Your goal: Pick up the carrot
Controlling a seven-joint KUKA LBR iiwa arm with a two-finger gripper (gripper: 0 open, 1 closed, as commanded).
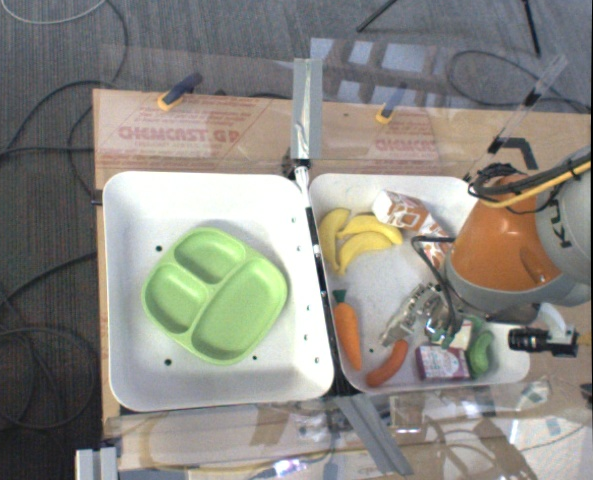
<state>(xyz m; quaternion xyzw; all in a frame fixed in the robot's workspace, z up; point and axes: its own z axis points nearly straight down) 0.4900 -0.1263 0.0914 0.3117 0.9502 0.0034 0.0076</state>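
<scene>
Red lettering runs across the clear sheet (191, 133) covering the board behind the left bin; it reads roughly "CHEMCAST GP", faint and mirrored-looking. A similar red print marks the sheet (408, 144) behind the right bin, too blurred to read.

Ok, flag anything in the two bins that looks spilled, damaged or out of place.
Nothing stands out. The green divided plate sits flat in the left bin. In the right bin, the carrot lies whole along the left wall, beside the bananas and other items. The tool hangs over that bin.
</scene>
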